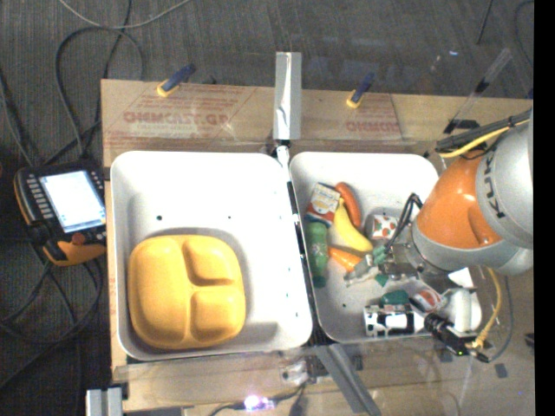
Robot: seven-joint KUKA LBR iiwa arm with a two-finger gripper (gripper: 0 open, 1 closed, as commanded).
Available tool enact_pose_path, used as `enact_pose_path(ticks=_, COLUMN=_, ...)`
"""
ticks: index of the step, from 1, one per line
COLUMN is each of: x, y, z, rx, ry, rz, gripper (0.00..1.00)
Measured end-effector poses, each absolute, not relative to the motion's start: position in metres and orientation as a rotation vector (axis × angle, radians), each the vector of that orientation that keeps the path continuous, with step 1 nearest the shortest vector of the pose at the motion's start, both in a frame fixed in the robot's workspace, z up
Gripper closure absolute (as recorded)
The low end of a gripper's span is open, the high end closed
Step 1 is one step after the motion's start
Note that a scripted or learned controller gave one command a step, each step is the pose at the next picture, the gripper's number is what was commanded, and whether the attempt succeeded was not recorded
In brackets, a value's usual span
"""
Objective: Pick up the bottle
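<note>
A single grey-and-orange arm (473, 215) is reaching in from 3 o'clock over the right bin (416, 165), one of two white bins sitting side by side. Its one gripper (366, 271) is hanging low among the clutter near the bin's middle, and whether it is open or closed cannot be told from this angle.

At the gripper's 9 o'clock, just beside it, one green bottle (317, 251) is lying flat. Its long axis is running 12 to 6, parallel to the bin's left wall and pressing close against it, so there is little room on that side. Which end is the neck cannot be told.

One yellow banana (349, 229) is lying at the gripper's 11 o'clock, touching the bottle's right flank, with one orange carrot (349, 199) and one small carton (323, 199) beyond it toward 12. One spotted cube (384, 225) is sitting at 1 o'clock. One black-and-white can (390, 321) is lying on its side at 5 o'clock against the bin's near wall.

Farther out at 9 o'clock, the left bin (260, 176) is holding one yellow divided plate (186, 291) in its near-left corner, leaving bare floor along its far and right sides. Two clamps (176, 79) are pinning the board at 12 o'clock
</note>
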State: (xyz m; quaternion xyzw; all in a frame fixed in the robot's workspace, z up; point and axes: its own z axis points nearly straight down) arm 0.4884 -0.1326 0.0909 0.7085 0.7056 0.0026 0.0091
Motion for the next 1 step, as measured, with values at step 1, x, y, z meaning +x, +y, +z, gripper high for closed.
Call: enact_pose_path(ticks=1, x=0.4916, y=-0.2094, z=0.0908, rx=2.257, ry=2.188, rz=0.026, gripper=0.00)
